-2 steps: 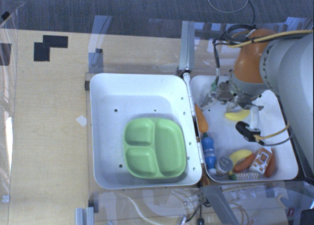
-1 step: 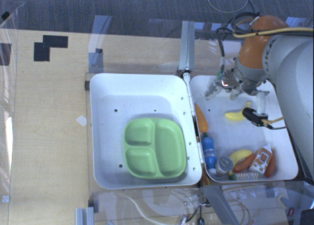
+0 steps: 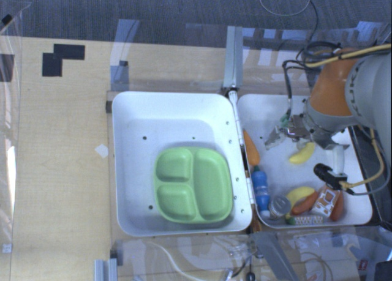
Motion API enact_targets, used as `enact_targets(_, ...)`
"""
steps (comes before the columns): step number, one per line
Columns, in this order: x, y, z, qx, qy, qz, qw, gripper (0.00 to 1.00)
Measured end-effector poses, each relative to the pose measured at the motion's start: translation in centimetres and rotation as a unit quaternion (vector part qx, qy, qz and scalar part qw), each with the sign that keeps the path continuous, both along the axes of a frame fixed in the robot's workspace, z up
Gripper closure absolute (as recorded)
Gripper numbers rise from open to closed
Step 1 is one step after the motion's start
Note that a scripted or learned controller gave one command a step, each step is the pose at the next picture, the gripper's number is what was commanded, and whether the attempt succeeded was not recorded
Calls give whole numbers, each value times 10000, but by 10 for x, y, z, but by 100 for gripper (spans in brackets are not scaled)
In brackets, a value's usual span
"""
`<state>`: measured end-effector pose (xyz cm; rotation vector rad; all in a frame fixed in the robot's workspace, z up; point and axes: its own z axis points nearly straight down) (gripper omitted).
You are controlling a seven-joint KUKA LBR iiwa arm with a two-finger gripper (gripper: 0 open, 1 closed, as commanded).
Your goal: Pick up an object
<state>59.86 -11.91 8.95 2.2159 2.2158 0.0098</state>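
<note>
My gripper [image 3: 278, 134] hangs over the right bin [image 3: 263, 107], in its upper middle, with the fingers apart and nothing between them. A yellow banana-like piece [image 3: 301, 154] lies just below and to the right of it, partly under the wrist. An orange carrot shape [image 3: 250, 146] rests along the bin's left wall. A blue bottle [image 3: 260, 188] lies below that. At the bin's front edge sit a silver can [image 3: 280, 206], a yellow fruit [image 3: 300, 193], an orange-red piece [image 3: 305, 204] and a printed packet [image 3: 327, 201].
The left bin [image 3: 135, 114] holds a green divided plate [image 3: 194, 183] in its lower middle. A metal divider post [image 3: 231, 59] stands between the bins at the back. Cables loop around the arm at the right.
</note>
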Motion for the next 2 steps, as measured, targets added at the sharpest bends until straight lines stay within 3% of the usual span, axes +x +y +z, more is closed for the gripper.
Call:
enact_targets(1,-43,-32,0,-4,-20,-358,9994,0)
enact_targets(2,19,15,17,-4,22,931,9957,0)
